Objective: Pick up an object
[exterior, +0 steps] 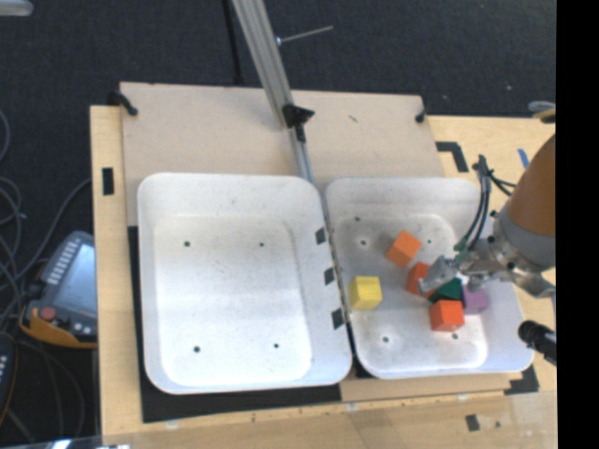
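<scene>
1. The pincer [442, 283] is lowered into the right bin [374, 358], among a cluster of blocks; whether it is wide or closed cannot be told.
2. Just beside it are seen a red block [417, 277], a green block [450, 290], a purple block [476, 299] and a red-orange block [446, 315].
3. Farther off lie an orange block [404, 248] and a yellow block [366, 293].
4. Nothing is judged lifted yet; grasping and raising remain.
</scene>
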### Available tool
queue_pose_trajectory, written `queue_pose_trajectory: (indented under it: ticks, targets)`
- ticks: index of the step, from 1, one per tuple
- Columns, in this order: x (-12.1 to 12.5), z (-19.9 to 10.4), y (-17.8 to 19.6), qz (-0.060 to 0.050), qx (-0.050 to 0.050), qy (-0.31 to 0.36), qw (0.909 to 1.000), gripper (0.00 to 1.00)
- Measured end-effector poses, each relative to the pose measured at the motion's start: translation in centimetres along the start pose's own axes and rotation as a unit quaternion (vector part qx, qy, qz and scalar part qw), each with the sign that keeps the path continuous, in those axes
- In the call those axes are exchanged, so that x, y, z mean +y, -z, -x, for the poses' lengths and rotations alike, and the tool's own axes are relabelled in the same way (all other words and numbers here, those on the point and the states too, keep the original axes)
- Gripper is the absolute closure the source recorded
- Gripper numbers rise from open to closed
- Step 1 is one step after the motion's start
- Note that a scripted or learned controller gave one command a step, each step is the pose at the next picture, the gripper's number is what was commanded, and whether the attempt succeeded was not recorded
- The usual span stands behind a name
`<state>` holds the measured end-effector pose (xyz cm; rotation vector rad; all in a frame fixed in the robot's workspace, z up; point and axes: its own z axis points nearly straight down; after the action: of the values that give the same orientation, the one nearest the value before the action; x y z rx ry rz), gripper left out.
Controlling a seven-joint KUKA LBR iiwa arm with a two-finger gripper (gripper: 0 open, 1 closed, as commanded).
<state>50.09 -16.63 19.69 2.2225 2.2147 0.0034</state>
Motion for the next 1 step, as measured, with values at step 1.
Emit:
queue_pose_trajectory:
  ticks: [1]
  targets:
    - [5.97,-0.96,-7.86,-0.001,-0.001,0.001,1.0000,0.00]
